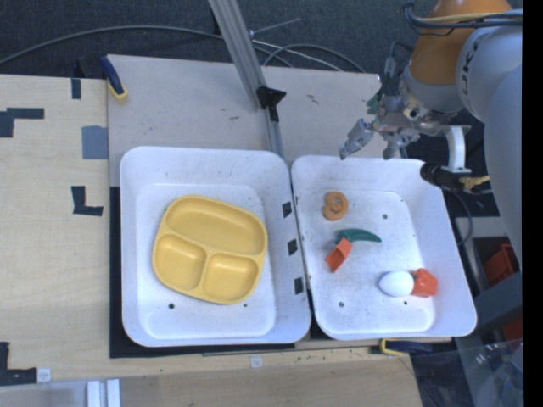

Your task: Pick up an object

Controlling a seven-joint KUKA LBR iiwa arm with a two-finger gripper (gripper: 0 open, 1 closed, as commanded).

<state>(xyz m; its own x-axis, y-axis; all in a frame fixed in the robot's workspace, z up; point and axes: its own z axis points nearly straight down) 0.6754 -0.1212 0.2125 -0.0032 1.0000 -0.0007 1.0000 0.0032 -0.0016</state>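
While the fingers (371, 139) hang spread and empty over the right bin's (441, 312) far rim, nothing is picked yet. Candidates inside it: tan ring (335, 204), green curved piece (360, 236) touching an orange wedge (338, 254), white egg (395, 283) against an orange block (424, 282). I'd take the ring: it sits alone, nearest. Centre over it, descend straight, close across its width. Yellow tray (209, 248) in left bin is irrelevant.
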